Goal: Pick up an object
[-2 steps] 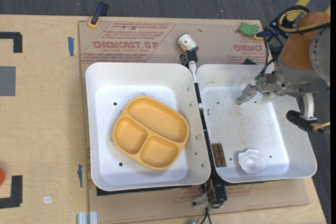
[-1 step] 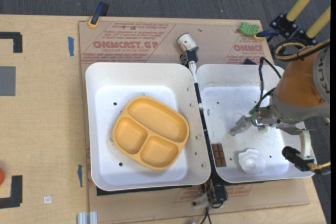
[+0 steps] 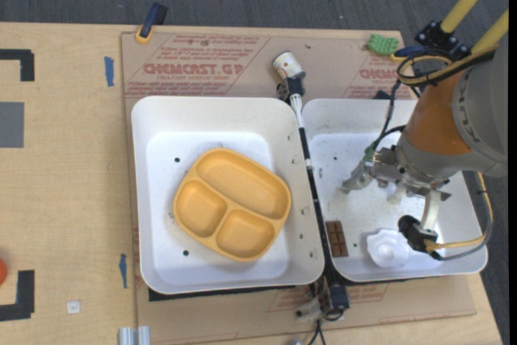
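White lidded cup (image 3: 388, 247) lies near the right bin's (image 3: 339, 137) front wall, just below the gripper (image 3: 394, 182) (finger state: cannot tell), so descend centred over it, clear of the brown block (image 3: 336, 237).

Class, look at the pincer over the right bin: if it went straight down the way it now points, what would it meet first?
Probably bare floor of the right bin: the pincer hangs over it, the white object and brown block nearer the camera. Depth is unclear.
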Available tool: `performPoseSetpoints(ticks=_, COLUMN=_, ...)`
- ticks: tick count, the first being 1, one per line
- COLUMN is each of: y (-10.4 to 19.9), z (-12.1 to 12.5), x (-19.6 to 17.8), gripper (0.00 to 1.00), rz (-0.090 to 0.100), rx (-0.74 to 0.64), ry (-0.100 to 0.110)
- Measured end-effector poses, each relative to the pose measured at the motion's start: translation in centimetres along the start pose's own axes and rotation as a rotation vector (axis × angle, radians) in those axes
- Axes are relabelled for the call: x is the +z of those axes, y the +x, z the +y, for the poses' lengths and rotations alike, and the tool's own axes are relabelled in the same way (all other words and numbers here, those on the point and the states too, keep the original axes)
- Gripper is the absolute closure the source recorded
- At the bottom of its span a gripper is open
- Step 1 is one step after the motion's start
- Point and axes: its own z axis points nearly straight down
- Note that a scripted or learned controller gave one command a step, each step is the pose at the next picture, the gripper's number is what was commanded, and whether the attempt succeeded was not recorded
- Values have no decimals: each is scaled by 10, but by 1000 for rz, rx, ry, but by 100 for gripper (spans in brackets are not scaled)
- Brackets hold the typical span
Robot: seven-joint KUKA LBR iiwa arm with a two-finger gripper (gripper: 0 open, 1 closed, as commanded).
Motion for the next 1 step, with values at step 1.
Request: performPoseSetpoints(ticks=1, y=-18, z=52, x=0, gripper=0, rz=-1, rx=115, ry=1)
